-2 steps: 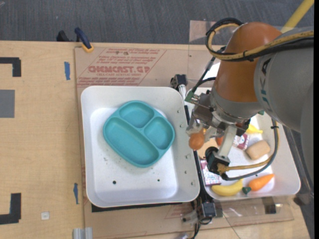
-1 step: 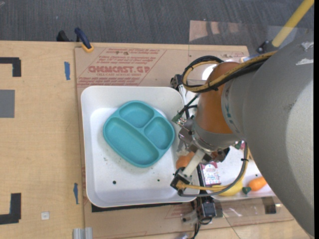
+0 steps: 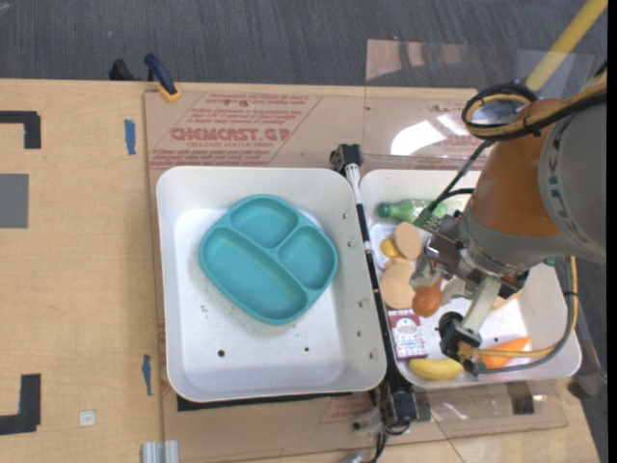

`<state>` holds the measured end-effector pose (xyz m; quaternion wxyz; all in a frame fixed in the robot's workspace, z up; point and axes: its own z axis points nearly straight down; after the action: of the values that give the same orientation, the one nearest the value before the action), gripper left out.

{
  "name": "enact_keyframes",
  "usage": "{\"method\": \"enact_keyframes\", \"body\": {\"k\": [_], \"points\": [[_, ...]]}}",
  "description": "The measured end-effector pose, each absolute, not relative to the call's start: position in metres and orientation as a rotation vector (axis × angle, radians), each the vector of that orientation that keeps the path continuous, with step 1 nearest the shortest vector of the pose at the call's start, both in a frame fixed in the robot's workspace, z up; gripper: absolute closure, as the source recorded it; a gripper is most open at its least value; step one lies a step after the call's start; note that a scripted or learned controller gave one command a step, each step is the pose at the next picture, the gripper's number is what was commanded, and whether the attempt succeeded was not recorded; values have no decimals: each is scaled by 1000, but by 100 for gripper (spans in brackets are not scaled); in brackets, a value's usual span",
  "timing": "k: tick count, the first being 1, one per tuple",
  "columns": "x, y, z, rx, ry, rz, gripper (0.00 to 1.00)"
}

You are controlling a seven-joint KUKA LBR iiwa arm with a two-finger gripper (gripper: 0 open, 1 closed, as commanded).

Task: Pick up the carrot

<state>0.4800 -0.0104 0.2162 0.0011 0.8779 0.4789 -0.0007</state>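
One carrot [image 3: 501, 358], lying flat near the front right corner of the right bin [image 3: 571, 340], just beside one banana [image 3: 434, 367]. In the same bin I count two pale peach pieces [image 3: 398, 284], one brown-orange ball [image 3: 426, 301], one green item [image 3: 405, 208] and one small pink-labelled carton [image 3: 407, 336], print too small to read. The left bin [image 3: 183, 258] holds one teal three-part plate [image 3: 268, 257]. The cardboard [image 3: 241, 123] behind reads "CHEMCAST GP". The arm [image 3: 521, 201] bends down over the right bin, gripper [image 3: 431, 270] by the ball, apart from the carrot. I can't tell whether it is clenched or released.
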Motion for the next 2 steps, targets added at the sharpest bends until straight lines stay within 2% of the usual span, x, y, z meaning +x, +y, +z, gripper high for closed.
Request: {"method": "enact_keyframes", "body": {"k": [1,2], "points": [[478,63,182,2887,1263,-18,100],[479,35,183,2843,1354,-14,100]]}}
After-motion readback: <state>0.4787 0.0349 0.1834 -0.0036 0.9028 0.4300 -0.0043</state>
